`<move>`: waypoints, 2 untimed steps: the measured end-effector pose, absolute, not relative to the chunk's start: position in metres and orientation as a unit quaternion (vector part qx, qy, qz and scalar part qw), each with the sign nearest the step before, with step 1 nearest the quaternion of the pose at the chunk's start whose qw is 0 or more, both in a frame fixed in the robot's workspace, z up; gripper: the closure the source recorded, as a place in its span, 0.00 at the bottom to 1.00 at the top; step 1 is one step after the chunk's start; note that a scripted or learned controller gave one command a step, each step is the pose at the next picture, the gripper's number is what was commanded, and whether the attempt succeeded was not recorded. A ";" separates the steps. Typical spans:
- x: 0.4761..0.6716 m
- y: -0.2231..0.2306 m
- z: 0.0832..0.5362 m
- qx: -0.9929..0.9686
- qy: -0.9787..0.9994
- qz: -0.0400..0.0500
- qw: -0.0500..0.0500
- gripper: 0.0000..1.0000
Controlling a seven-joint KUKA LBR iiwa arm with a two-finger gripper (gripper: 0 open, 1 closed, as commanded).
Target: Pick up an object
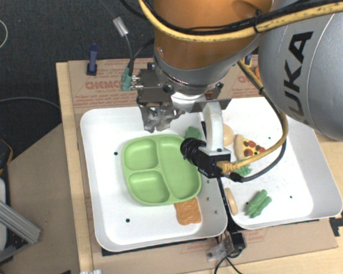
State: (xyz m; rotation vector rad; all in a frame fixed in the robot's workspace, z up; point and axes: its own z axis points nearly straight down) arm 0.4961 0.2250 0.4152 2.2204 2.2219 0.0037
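I see the gripper [156, 118] low over the left bin [100, 168], at the far rim of the green divided plate [161, 168]; I cannot tell its state. An orange waffle piece [188, 212] touches the plate's near edge. A pizza slice [247, 146] lies in the right bin [303, 177].

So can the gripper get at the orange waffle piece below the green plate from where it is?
Probably yes: the waffle piece lies flat and uncovered in the left bin, just touching the green plate, with nothing on top.
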 end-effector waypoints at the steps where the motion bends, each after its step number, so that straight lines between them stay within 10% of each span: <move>1: 0.543 0.223 0.293 0.708 0.706 -0.005 -0.002 1.00; 2: 0.527 0.225 0.480 0.706 0.708 0.010 0.004 1.00</move>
